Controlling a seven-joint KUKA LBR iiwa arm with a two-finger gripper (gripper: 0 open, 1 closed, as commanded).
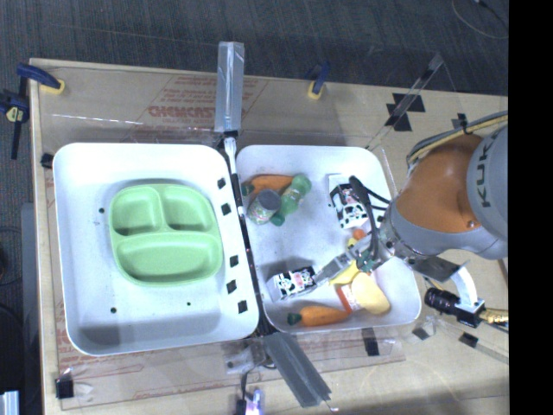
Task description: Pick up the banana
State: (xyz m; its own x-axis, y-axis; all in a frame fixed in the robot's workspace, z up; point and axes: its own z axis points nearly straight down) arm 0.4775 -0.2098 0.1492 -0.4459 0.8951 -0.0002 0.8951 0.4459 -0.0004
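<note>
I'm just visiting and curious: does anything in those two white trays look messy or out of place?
Nothing looks spilled or broken. The right bin is simply cluttered: a green bottle lies on its side by a carrot, and another carrot lies along the near wall beside the banana. The green divided plate sits flat in the left bin.

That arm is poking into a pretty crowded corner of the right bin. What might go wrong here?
1. The banana lies packed against the carrot and a small carton, so the gripper may catch or shove a neighbour instead.
2. It sits near the right bin's corner wall, leaving little room; a grasp might slip.
</note>
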